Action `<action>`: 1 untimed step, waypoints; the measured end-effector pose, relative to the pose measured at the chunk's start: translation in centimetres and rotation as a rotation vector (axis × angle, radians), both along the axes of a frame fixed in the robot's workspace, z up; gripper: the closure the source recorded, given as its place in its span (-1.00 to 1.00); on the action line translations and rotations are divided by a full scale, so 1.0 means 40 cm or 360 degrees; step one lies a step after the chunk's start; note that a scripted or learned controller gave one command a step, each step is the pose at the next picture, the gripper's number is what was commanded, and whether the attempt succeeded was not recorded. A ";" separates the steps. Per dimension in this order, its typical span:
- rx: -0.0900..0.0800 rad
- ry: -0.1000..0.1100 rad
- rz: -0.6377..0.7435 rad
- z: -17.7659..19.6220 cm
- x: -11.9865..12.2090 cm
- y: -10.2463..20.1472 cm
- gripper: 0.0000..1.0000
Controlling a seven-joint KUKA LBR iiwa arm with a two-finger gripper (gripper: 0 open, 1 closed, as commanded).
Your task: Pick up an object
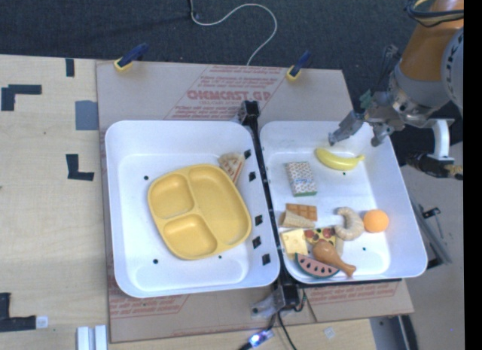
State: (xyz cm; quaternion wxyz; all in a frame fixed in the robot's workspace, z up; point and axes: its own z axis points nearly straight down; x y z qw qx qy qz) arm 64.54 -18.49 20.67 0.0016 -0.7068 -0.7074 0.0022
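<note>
My gripper hangs over the far right corner of the right bin, open, with nothing between its fingers. A yellow banana lies just below and to the left of it. Further down in the same bin lie a green-grey packet, a waffle piece, a croissant, an orange, a cheese block, a drumstick and a watermelon slice.
The left bin holds a yellow divided plate and a small pizza slice by the divider. Both bins sit on cardboard held by two clamps. A white cable runs across the dark floor at the back.
</note>
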 end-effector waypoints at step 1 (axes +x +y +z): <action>0.0001 0.0003 0.0001 -0.155 -0.020 -0.006 -1.00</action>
